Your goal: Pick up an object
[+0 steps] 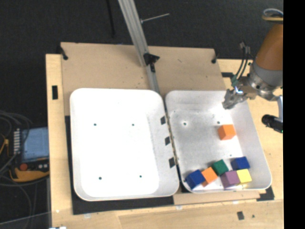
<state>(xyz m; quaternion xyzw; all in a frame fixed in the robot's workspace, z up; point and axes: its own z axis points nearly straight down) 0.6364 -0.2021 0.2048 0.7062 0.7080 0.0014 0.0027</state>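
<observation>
We log one lone orange cube [227, 131], small and matte, lying apart near the middle of the right bin [190, 113]. Along that bin's near edge we count six more: a blue cube [195, 178], an orange cube [209, 175], a green cube [219, 167], a purple cube [230, 178], a yellow cube [244, 176] and a second blue cube [240, 163], clustered toward the near right corner. The gripper [230, 100] hangs over the bin's far right corner; whether it is released or clenched we cannot tell. The left bin [116, 142] adjoins.
</observation>
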